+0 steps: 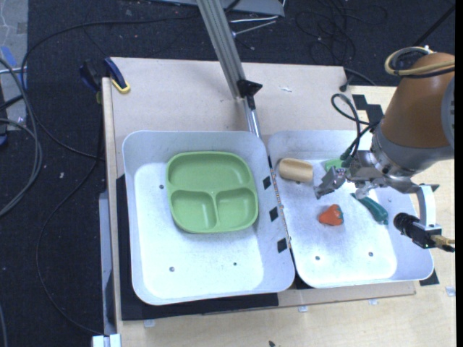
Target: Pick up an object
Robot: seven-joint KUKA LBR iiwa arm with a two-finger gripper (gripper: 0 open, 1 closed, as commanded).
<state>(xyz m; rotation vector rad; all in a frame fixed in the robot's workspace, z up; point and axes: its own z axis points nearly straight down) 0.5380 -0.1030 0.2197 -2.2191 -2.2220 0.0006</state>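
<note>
Two white bins sit side by side on the pale wooden surface (181, 92), and I read them from the front edge back. Nearest to me, the left bin (195, 266) has a bare speckled floor at its front; the right bin (362, 255) likewise.

Further in, on the right bin's floor, I see a small red-orange object (331, 215) — a strawberry-like toy, as far as I can tell — lying on its own. Just to its right lies a teal piece (375, 208), slanted, partly under the arm's hardware. A black fitting (409, 226) hangs at the bin's right side.

Beyond those, the gripper (329, 183) hovers over the right bin, pointing left, between the red object and a tan cylinder (295, 170) that lies on its side near the bin's back-left corner. Something green (333, 166) shows just behind the gripper. I cannot tell how the jaws stand — they are too small and dark to read — and I see nothing clearly between them.

In the left bin, a green three-compartment plate (213, 192) rests flat toward the back.

Farthest off, a grey metal pole (224, 38) slants up from the surface between the bins.
</note>
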